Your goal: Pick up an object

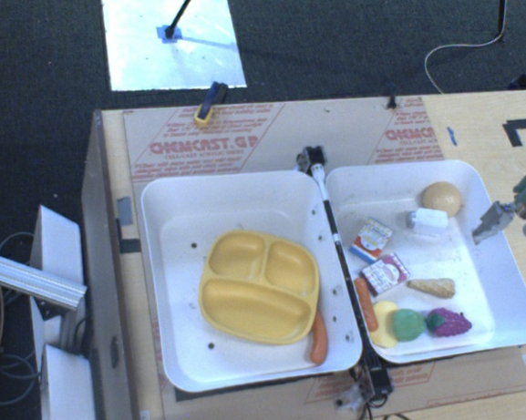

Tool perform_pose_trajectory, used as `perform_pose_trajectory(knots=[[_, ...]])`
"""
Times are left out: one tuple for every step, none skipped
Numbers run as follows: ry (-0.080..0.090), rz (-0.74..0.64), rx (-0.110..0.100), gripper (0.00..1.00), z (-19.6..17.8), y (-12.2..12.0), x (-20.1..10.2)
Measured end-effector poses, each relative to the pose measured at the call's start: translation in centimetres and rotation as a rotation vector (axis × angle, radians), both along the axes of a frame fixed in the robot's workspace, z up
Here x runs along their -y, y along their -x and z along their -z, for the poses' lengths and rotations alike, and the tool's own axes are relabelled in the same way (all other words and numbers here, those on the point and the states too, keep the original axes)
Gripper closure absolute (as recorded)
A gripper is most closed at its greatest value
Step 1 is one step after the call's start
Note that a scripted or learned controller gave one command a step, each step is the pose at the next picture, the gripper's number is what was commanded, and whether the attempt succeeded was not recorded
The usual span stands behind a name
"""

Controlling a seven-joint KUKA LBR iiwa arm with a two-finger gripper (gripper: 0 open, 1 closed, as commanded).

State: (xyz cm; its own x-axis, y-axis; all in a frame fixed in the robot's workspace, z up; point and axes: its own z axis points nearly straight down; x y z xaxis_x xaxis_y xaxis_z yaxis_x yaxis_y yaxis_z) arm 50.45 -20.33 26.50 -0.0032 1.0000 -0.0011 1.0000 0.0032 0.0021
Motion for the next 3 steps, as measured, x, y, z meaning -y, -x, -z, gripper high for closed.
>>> perform_pose_trajectory(knots=[[-0.003,0.0,-0.005,0.0,13.3,-6.1,-6.7],[0.002,0.002,0.011,0.0,17.6,-4.0,-11.4],[0.0,-0.001,0.001,0.0,18.0,-11.2,-7.7]])
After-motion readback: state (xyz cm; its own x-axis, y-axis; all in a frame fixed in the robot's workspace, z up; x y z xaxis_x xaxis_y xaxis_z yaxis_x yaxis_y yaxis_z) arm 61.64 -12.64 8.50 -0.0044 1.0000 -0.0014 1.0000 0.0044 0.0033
